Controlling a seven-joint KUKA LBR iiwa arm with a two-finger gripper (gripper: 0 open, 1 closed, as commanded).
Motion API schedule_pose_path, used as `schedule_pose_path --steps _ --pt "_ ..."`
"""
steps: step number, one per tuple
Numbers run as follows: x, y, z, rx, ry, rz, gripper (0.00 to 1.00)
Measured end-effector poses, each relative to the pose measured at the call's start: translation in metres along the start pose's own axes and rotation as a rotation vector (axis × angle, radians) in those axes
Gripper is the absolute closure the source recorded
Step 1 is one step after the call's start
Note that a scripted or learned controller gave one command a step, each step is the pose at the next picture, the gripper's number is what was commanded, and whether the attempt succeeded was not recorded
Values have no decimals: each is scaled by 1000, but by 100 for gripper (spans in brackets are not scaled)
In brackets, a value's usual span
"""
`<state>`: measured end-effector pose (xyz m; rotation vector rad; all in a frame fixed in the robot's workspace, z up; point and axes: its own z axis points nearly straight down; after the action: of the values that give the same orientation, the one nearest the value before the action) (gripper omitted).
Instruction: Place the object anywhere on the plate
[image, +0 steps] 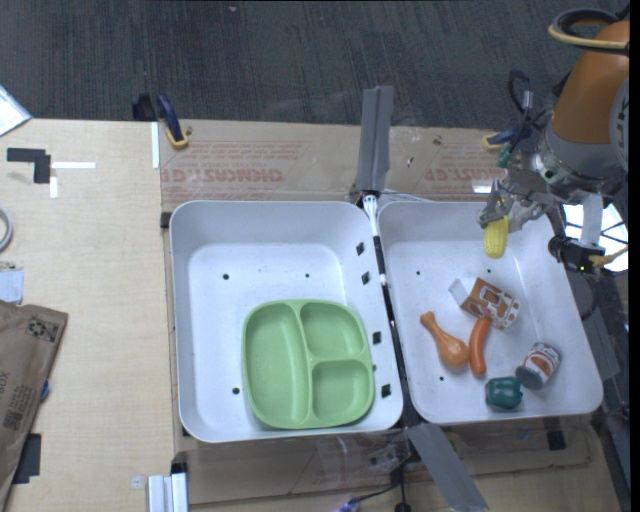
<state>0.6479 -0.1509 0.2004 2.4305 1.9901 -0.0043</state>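
A green three-compartment plate (306, 363) lies in the left bin (200, 300). My gripper (497, 226) hangs over the far side of the right bin (420, 300), shut on a small yellow corn cob (495, 240) that dangles from its fingers above the bin floor. The arm's orange band (590, 90) is at the upper right.
In the right bin lie an orange drumstick (446, 341), a red-orange sausage (479, 345), a brown and white packet (490, 302), a small can (540, 364) and a dark green pepper (504, 393). A grey divider bar (375, 150) stands between the bins at the back.
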Motion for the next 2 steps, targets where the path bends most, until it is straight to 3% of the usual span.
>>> schedule_pose_path --steps 1,2 --pt "53 0 29 3 1 42 100" --pt "126 -14 9 1 1 311 100"
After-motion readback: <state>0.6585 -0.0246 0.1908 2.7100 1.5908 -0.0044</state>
